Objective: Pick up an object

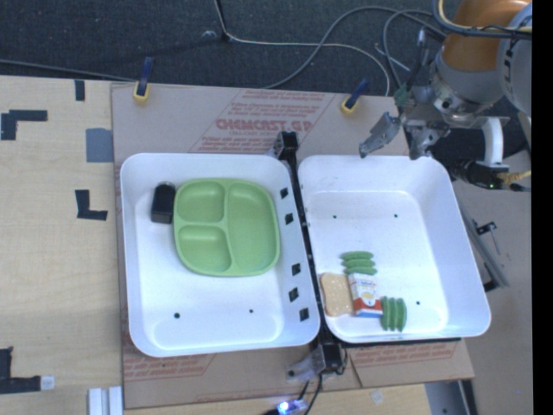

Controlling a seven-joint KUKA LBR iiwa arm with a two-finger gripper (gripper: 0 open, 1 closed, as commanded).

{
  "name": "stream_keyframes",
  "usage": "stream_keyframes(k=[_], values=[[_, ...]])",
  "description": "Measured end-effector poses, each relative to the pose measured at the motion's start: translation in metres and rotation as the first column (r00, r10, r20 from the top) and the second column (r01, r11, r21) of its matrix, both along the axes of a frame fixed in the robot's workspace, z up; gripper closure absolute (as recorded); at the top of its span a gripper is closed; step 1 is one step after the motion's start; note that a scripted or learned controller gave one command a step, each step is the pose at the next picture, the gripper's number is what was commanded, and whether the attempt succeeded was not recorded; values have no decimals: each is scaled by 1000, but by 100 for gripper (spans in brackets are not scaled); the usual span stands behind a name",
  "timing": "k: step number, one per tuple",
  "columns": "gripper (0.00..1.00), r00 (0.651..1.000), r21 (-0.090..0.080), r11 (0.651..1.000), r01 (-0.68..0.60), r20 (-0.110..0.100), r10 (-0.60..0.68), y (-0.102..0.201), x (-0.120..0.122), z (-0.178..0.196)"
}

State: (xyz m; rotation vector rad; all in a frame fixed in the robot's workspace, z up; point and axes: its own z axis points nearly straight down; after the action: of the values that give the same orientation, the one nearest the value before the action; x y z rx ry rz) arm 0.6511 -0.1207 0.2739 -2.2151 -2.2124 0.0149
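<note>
- Arm [484, 24] cut off by the top right corner; upper links out of frame, only the orange band and grey wrist showing.
- Hand [399, 141] poised over the far rim of the right bin [432, 180], fingers spread apart, nothing between them.
- Small items clustered at the near side of the right bin: green pods [358, 262] lying with long axis left to right; a tan cracker [335, 293] with long axis running near to far; a small carton [365, 294], print too small to read; a second green bunch [394, 313] pointing near to far, just right of the carton.
- Cracker and carton touching or nearly so; cannot tell which.
- Left bin [147, 301] holding a green divided plate [226, 227], with a dark block [162, 203] against its left edge, shape hard to make out.
- Cardboard sheet [251, 119] under both bins on the worktop [43, 258], clamped at the far edge.
</note>
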Motion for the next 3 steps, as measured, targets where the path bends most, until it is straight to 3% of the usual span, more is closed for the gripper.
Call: stream_keyframes(k=[1, 3], values=[[0, 1000, -2, 1000, -3, 13, 3, 0, 2, 8], [0, 1000, -2, 1000, -2, 8, 2, 7, -12, -84]])
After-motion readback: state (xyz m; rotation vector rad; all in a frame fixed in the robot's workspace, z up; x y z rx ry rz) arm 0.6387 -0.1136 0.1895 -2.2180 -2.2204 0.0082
